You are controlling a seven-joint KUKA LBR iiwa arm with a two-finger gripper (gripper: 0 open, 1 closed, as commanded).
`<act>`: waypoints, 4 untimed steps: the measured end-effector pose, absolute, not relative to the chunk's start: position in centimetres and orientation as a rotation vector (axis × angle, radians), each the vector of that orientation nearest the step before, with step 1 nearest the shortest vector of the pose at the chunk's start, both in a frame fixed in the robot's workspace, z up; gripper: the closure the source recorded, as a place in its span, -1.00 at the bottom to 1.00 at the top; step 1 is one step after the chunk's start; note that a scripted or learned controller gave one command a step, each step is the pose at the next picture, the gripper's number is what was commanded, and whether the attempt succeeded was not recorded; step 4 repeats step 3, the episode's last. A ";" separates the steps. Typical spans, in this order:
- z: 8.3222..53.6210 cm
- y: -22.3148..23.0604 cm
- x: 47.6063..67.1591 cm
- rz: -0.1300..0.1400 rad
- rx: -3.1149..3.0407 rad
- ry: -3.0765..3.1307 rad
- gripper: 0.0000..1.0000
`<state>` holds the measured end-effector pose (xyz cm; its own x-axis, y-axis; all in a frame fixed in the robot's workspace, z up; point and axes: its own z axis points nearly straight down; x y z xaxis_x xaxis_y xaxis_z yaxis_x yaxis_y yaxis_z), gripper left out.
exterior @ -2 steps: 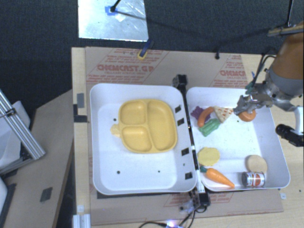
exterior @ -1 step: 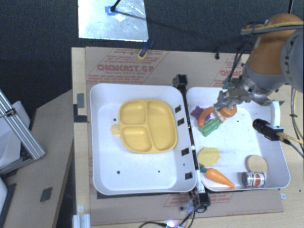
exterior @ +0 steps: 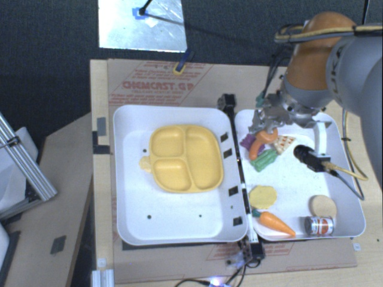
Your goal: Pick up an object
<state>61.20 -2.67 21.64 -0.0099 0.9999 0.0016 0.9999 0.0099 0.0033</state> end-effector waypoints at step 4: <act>21.9 6.5 66.5 0.003 2.218 2.220 1.00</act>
